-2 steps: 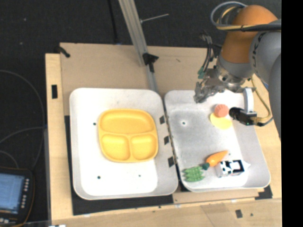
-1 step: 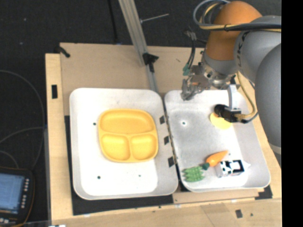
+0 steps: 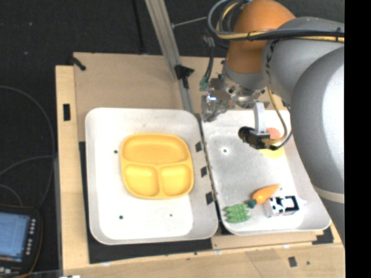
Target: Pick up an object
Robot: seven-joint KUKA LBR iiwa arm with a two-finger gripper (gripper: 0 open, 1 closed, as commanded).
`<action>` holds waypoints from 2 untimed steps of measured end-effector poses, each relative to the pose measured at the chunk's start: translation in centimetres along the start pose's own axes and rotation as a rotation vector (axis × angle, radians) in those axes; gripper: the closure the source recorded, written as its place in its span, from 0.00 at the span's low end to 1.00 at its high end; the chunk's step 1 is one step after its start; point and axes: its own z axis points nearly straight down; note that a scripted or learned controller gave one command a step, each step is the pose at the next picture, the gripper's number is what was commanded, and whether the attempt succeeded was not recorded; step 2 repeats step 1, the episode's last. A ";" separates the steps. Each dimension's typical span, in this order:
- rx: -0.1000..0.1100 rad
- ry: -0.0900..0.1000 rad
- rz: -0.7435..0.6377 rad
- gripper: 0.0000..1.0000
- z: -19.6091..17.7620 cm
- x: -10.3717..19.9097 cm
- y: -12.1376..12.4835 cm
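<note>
Grey robot gripper [image 3: 212, 104], open or closed unclear, hangs over the far corner of the right shallow white bin [image 3: 240, 169], away from 1 orange toy carrot [image 3: 265, 193].

Floor [image 3: 35, 28]: dark, crossed by cables [image 3: 36, 133].
Bench [image 3: 133, 80]: made of pale board.
Rail [image 3: 162, 28]: aluminium, slanted over bench.
Screen [image 3: 16, 236]: lit blue, lower left.

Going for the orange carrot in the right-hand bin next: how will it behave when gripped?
The carrot looks rounded and tapered, so it may roll or slip toward its thin end. It seems a small plastic toy, probably stiff and light. The black-and-white toy lies close beside it, so a push could nudge that too.
</note>
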 end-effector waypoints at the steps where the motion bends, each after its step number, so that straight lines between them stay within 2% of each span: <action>1: -0.002 0.000 0.000 1.00 -1.8 5.1 1.5; 2: -0.002 0.000 0.000 1.00 -1.8 5.1 1.5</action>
